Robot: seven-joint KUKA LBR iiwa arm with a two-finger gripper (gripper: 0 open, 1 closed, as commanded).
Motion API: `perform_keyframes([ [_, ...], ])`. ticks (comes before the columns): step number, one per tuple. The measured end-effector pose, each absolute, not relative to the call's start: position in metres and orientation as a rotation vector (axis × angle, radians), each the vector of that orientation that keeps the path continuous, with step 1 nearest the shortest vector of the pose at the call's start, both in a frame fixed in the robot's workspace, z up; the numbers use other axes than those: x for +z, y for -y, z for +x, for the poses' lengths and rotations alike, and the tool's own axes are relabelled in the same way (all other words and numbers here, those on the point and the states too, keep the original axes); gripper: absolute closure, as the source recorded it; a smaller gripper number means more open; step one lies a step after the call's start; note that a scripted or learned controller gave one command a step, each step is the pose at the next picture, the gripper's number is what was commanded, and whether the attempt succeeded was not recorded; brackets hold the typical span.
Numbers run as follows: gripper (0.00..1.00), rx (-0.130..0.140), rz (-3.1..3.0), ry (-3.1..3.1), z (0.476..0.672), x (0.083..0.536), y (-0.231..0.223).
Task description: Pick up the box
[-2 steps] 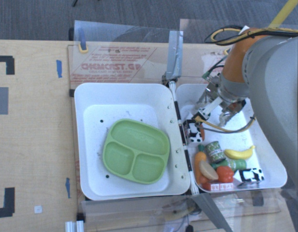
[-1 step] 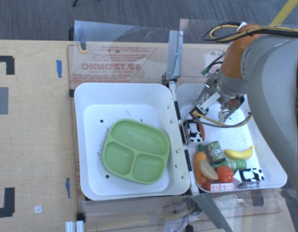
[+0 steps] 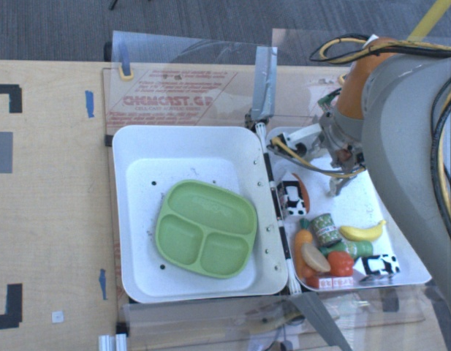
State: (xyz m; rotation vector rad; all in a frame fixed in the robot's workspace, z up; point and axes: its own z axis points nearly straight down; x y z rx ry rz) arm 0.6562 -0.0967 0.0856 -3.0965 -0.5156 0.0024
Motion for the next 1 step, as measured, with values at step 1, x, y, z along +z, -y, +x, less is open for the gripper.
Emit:
perform_keyframes([
  [1,0.00,-0.002,-3.124,0.313,0.6567,0.0853,0.0941],
])
